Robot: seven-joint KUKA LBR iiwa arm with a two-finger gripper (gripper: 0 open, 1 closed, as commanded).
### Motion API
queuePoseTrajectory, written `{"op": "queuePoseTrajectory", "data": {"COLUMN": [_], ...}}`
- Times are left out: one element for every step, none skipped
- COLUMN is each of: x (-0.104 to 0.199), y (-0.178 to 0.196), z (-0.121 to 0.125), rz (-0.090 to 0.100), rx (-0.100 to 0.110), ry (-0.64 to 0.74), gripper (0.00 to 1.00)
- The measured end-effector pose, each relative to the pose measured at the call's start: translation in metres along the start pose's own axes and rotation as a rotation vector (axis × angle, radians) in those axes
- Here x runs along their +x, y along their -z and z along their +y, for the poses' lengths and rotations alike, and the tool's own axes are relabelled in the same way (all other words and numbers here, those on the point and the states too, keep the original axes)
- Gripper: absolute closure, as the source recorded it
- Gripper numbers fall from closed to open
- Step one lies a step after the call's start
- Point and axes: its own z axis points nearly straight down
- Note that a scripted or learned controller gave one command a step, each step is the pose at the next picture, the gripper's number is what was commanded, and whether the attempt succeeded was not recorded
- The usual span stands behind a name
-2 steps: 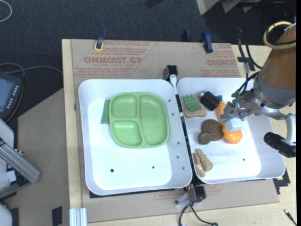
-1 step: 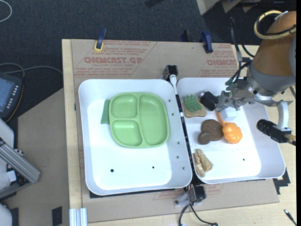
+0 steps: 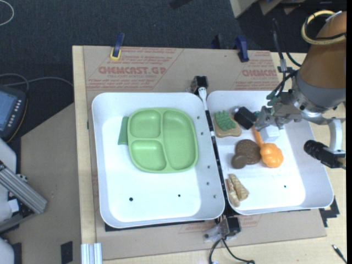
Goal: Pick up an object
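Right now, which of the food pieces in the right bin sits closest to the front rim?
The tan ridged cracker-like piece. It lies in the bin's front-left corner, nearer the front rim than the brown round cookie and orange gourd-shaped toy.

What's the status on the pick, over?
Gripper low over right bin, finger state unclear. Orange toy just below it, not held. Brown piece crowds its left side.

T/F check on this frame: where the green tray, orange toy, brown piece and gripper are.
1. The green divided tray lies in the left bin. True.
2. The orange toy lies in the left bin. False: it is in the right bin.
3. The gripper is over the right bin. True.
4. The brown piece sits on the green tray. False: it lies on the right bin's floor, beside the orange toy.
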Motion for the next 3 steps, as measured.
{"op": "queuePoseTrajectory", "data": {"x": [-0.001, 0.011, 0.001], "y": [-0.005, -0.016, -0.001], "z": [0.007, -0.007, 0.006], "rz": [-0.001, 0.002, -0.001], "rx": [0.001, 0.008, -0.001], "ry": [0.000, 0.000, 0.000], "gripper": [1.00, 1.00, 1.00]}}
